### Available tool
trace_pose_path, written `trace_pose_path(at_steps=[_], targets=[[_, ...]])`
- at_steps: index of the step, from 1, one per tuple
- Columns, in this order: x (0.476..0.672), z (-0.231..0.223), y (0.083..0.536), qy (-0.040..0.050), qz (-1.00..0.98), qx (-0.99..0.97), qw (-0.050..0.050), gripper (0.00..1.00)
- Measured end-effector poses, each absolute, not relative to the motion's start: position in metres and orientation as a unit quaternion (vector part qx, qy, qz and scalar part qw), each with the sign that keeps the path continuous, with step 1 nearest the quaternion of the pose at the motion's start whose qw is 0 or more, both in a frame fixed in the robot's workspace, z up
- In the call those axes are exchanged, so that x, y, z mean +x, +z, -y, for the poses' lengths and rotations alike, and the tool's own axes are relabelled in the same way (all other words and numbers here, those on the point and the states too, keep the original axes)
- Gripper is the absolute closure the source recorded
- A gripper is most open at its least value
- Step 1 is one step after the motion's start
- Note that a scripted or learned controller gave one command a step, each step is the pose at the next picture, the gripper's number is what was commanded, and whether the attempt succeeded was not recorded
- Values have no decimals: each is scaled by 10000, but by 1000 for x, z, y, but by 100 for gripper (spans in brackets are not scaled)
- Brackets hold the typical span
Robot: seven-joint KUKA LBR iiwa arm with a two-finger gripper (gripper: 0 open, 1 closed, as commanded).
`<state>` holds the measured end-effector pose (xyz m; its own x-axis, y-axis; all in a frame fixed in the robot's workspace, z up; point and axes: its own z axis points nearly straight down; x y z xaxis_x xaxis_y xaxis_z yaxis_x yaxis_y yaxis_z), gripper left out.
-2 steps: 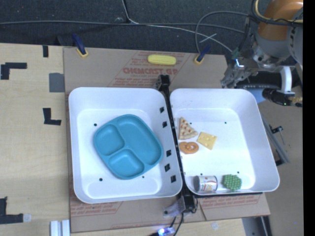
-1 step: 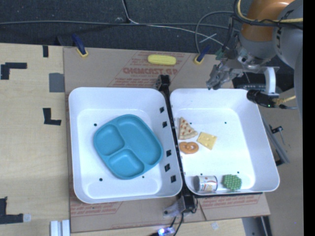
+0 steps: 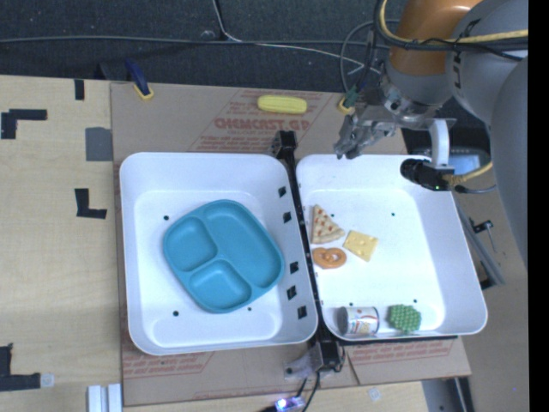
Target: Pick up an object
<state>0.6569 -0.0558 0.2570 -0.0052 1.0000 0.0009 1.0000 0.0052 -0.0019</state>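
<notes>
gripper (image 3: 350, 147) hovers over right bin's (image 3: 446, 256) far rim, grip state unclear, nothing visibly held. nearest targets below it: pizza slice (image 3: 323, 224), cheese wedge (image 3: 360, 245), pretzel (image 3: 329, 257). probably light, rigid toys; pinch across narrow sides.

One fixed camera hangs above the bench, looking down at a slant, far enough off to take in both shallow white plastic bins (image 3: 206, 166) mid-frame. The brown cardboard sheet (image 3: 197, 110) lies beneath them, and the grey arm with its orange band (image 3: 437, 11) enters from the upper right.
</notes>
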Motion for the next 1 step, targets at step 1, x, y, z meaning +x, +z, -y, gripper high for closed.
trace_pose_path(at_steps=[1], targets=[[653,11,243,8,7087,-7055,14,100]])
